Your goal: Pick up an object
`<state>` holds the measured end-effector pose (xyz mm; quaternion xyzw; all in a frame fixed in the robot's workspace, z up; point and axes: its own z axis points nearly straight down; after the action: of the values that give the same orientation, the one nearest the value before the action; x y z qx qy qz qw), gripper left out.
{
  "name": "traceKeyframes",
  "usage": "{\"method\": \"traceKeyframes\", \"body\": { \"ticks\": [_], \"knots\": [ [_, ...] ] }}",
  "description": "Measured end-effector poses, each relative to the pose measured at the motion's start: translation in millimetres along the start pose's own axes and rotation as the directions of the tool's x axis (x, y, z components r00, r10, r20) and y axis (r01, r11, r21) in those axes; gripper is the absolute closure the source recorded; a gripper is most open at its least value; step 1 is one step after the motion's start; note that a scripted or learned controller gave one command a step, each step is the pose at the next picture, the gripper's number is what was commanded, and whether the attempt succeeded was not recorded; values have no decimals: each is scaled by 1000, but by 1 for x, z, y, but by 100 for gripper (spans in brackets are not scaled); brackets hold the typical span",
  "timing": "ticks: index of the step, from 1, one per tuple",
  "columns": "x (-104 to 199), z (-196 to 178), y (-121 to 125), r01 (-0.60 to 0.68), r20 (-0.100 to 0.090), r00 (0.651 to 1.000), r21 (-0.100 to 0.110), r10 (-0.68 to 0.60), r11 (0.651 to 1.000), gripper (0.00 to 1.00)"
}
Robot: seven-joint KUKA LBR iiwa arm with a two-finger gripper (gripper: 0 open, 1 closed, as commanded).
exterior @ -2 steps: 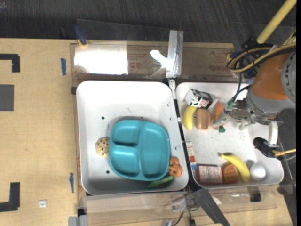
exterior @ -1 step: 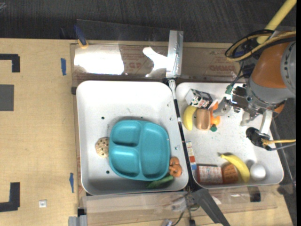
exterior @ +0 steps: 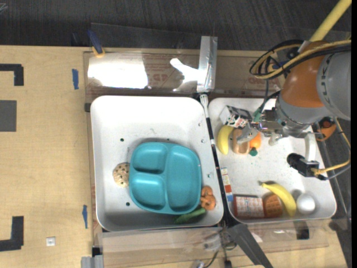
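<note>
A robotics lab: white bins on a taped plywood bench, cabled arm overhead.

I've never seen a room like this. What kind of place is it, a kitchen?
Probably a robot lab, not a kitchen. A grey arm reaches over two white bins holding toy-like food, such as a banana and a teal divided plate, on a taped-up bench.

Right bin: banana upright along left wall, copper cup just beside it, small orange piece next to cup. Near front wall: second banana lying aslant, touching labelled can on its side; silver ball just right.
</note>
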<state>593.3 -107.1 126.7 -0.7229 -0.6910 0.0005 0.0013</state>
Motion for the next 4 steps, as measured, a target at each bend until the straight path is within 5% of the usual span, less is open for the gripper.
{"method": "traceKeyframes", "body": {
  "ticks": [1,2,3,4],
  "knots": [
    [-14,33,40,120,4,993,-18,-120,993,0],
    [-12,15,45,121,5,993,-34,-121,992,100],
    [67,-104,67,-56,-1,998,-13,56,998,100],
    [64,-98,65,-61,2,998,-4,61,998,0]
  ]
}}
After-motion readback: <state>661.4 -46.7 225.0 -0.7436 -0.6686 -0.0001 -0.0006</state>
